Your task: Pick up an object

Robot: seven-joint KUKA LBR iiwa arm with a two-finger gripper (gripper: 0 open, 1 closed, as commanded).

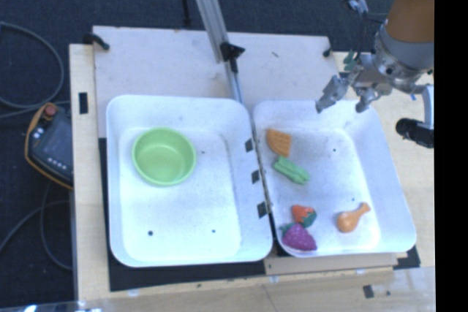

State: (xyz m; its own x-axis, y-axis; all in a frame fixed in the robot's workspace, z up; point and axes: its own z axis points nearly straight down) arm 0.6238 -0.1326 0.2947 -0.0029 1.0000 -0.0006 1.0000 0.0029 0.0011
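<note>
Two white bins sit side by side. On the left bin (121,230) we've got a green bowl (164,156). In the right bin (391,186) we see an orange wedge (278,142), a green veggie (291,171), a strawberry (303,215), purple grapes (299,237) and an orange drumstick (352,218). Over its far edge hangs the gripper (342,103), jaws spread wide, nothing between them.

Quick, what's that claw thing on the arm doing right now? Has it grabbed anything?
Gripper: open, holding nothing, its two fingers spread above the back edge of the right bin.
</note>
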